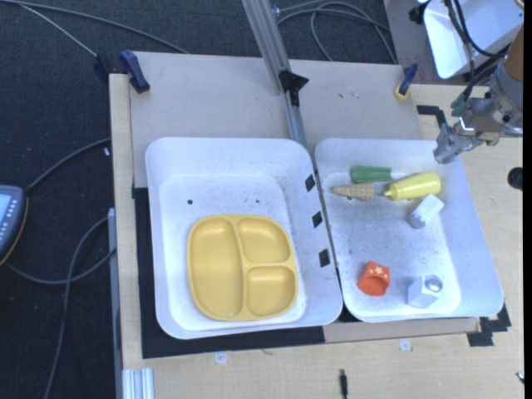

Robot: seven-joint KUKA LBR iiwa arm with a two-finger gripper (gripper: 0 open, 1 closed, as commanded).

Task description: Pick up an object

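Observation:
The right bin holds several small objects. A green piece lies at its far side, with a yellow bottle and a tan corn cob just in front of it. A pale grey block sits beside the bottle. An orange cup and a grey block with a hole rest near the front edge. My gripper hangs over the bin's far right corner, up and to the right of the yellow bottle, with nothing visibly held.
In the left bin lies a yellow divided plate. A metal pole slants in from the top between the bins. Blue clamps grip the board's far corners. Cables run over the dark floor at the left.

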